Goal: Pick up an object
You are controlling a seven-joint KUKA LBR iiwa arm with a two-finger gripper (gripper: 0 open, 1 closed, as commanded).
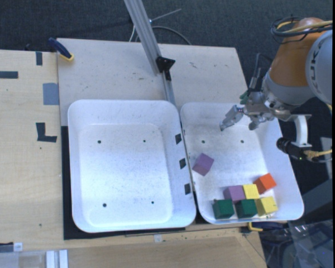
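White plastic right bin point(279, 149) holds all the candidates: a lone purple block point(203, 164) lying tilted near the bin's middle-left, and a tight cluster along the near wall — two green blocks point(224, 209) point(246, 207), a mauve block point(234, 193), two yellow blocks point(251, 191) point(267, 205) and an orange block point(265, 182) at the cluster's right end. Hand point(241, 120) hovers over the far part of the right bin with its two fingers spread apart, nothing between them, tips pointing down toward the bin floor. Step looks like approach, before any descent; nothing picked yet. Best target is probably the purple block: it sits apart from the rest, with bare floor on all sides for the fingers to straddle. Next move calls for travel toward the near-left from the current hover, wrist turned so the fingers line up with two flat faces of the tilted block, then a straight drop. Cluster blocks touch or nearly touch each other and crowd the near wall, so finger room there is poor and a neighbour could get knocked. Divider rims between the bins lie just left of the purple block, so clearance on that side is tighter than on the right. Left bin point(84, 149) and the pale surface point(22, 166) around it leave ample open room, as does the far half of the right bin.
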